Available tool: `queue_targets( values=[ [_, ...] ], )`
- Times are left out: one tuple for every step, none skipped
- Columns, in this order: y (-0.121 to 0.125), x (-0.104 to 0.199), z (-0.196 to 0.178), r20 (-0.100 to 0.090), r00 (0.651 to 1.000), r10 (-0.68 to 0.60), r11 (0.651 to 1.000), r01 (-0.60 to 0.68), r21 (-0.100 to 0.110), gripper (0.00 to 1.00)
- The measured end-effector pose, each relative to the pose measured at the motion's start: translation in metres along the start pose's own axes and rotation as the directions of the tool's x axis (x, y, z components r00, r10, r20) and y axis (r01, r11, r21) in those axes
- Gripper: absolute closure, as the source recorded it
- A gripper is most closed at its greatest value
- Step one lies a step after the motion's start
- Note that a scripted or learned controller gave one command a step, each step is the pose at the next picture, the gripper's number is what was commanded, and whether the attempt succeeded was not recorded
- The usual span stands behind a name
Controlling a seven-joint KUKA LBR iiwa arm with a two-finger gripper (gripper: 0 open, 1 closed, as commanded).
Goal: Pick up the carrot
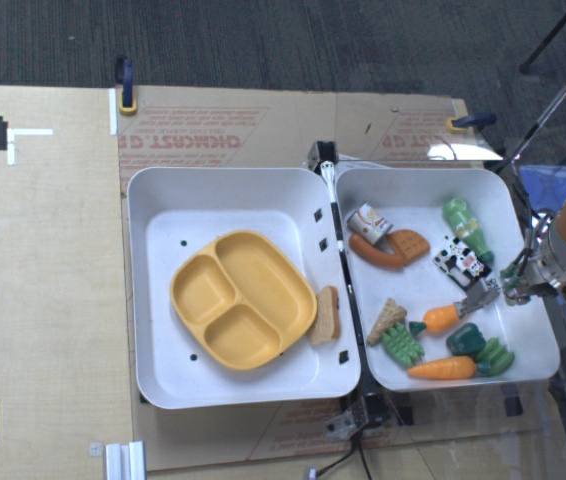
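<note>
The carrot [442, 369] is seen lying near the front of the right bin [523, 363], not yet picked up. The jaws [485, 296] are placed just above it; their state cannot be told.

An orange toy carrot [442, 369] with a green leafy top lies flat near the front edge of the right bin, tip pointing left. A smaller orange carrot [441, 318] lies just behind it.
</note>
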State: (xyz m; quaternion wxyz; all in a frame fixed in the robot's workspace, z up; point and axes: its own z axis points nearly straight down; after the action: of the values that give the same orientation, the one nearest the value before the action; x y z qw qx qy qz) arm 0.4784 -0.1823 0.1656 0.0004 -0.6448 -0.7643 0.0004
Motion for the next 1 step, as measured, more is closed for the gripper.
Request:
queue_targets(
  values=[
    [0.0041, 0.0245, 0.0746, -0.001, 0.98, -0.198, 0.98, 0.198, 0.0, 0.0]
  ],
)
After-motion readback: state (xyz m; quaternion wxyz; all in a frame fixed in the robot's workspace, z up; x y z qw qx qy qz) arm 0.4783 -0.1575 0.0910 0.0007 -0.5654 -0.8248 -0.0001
